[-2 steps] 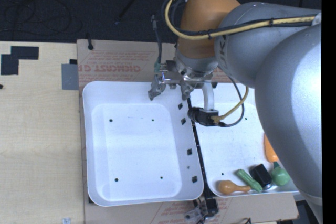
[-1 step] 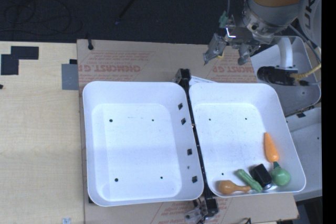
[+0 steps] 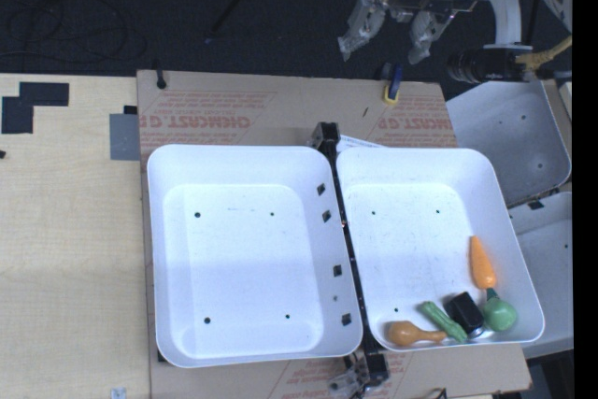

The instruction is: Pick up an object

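My gripper (image 3: 388, 35) hangs high above the bench at the top of the camera view, behind the far edge of the right bin (image 3: 495, 178). Its two fingers are spread apart with nothing between them. Several small objects lie in the right bin's near right corner: an orange carrot-like piece (image 3: 482, 263), a green round-ended piece (image 3: 499, 313), a black block (image 3: 463, 312), a green stick (image 3: 441, 320) and an orange gourd-shaped piece (image 3: 414, 333).
The left bin (image 3: 168, 201) stands beside the right bin, joined by a black divider strip (image 3: 338, 238). Both rest on a cardboard sheet (image 3: 243, 112). A small yellow-and-blue clip (image 3: 393, 87) stands on the cardboard's far edge. A grey metal plate (image 3: 523, 131) lies at the right.
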You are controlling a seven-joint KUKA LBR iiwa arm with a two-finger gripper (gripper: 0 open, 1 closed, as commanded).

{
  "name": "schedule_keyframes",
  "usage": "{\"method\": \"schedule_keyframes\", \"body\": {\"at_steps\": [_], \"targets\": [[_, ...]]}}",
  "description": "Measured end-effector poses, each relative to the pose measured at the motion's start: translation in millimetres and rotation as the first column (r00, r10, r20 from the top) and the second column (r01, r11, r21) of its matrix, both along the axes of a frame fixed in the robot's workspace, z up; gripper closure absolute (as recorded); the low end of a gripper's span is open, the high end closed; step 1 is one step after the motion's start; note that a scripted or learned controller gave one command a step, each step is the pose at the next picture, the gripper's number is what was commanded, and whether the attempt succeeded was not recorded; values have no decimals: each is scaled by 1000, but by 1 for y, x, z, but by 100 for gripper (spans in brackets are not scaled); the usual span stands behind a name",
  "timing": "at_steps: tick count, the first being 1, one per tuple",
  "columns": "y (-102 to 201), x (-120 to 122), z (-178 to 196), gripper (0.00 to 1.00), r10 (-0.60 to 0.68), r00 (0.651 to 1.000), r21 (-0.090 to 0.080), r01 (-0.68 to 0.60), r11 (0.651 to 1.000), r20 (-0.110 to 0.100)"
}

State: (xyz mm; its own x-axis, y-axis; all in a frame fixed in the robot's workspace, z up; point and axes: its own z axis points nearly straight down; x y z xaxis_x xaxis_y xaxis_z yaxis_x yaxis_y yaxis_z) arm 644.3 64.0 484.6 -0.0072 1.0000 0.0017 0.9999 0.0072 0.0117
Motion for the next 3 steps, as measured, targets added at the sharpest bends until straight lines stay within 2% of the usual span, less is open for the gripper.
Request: {"method": "schedule_keyframes", "body": {"at_steps": [1,2,3], "targets": [[-2,0,1,100,0,1000,-4,0,1000,-18],[92,-1,56,100,2,1000,1,-2,1000,-10],[151,-1,52,100,0,1000,-2,0,1000,-16]]}}
